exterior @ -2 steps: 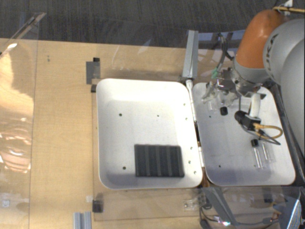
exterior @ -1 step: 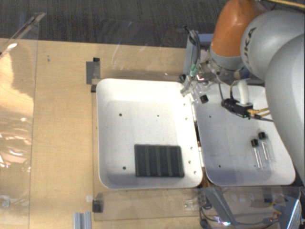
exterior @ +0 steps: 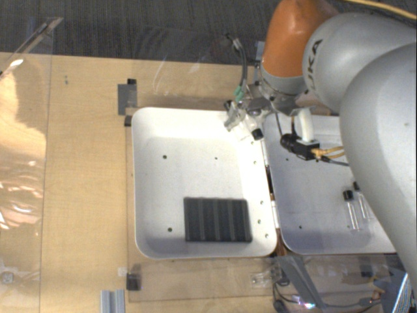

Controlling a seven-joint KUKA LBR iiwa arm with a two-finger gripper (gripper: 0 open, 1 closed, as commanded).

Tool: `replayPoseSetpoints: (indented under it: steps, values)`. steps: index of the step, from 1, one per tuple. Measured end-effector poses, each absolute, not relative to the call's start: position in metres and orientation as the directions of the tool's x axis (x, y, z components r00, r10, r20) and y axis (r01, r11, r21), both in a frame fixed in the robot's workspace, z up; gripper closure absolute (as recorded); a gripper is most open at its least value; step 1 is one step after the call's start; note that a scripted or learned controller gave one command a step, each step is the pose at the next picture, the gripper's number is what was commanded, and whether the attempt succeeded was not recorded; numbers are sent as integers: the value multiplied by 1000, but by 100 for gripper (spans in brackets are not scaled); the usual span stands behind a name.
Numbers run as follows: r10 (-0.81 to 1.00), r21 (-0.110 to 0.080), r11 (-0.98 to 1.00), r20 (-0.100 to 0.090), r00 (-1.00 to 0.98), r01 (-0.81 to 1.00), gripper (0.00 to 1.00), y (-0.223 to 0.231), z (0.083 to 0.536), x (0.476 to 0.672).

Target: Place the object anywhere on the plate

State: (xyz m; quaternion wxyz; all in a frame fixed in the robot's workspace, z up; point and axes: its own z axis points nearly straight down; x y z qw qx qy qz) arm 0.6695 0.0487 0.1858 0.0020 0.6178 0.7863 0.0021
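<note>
The arm (exterior: pixel 365 77) enters from the right and is the largest item in view. Its grey body is cut off by the top and right edges and covers much of the right bin (exterior: pixel 313 201), so that bin's far and right walls cannot be inspected. The orange band (exterior: pixel 293 34) sits above the wrist, over the divide between the two bins.

The desk (exterior: pixel 65 175) is pale wood. A transparent sheet with glare lies over its left part and blurs the surface there.

The left bin (exterior: pixel 146 175) is fully visible, white and shallow. It contains one item: a dark, ribbed rectangular plate (exterior: pixel 217 219), lying flat near the bin's front wall, right of centre. Nothing rests on the plate.

The right bin's exposed floor carries a small clear, tube-like object (exterior: pixel 352 208) with a dark tip, lying close to the arm's edge and partly overlapped by it. Its exact nature is hard to make out.

The claw (exterior: pixel 242 117) hangs over the far right corner of the left bin, close to the rim. It is small, cluttered with cables and a green detail, and how far its fingers are parted cannot be told. No item can be seen in it.
</note>
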Motion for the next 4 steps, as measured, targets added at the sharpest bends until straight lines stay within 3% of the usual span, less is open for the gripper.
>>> replayPoseSetpoints:
  steps: [1,2,3,4]
  values:
    - [723,8,691,-4,-691,723,100,105,187,670]
    - [880,4,475,0,-475,880,100,164,149,634]
    - [767,6,642,-1,-642,767,100,216,187,604]
    - [985,7,173,1,-173,985,100,215,274,652]
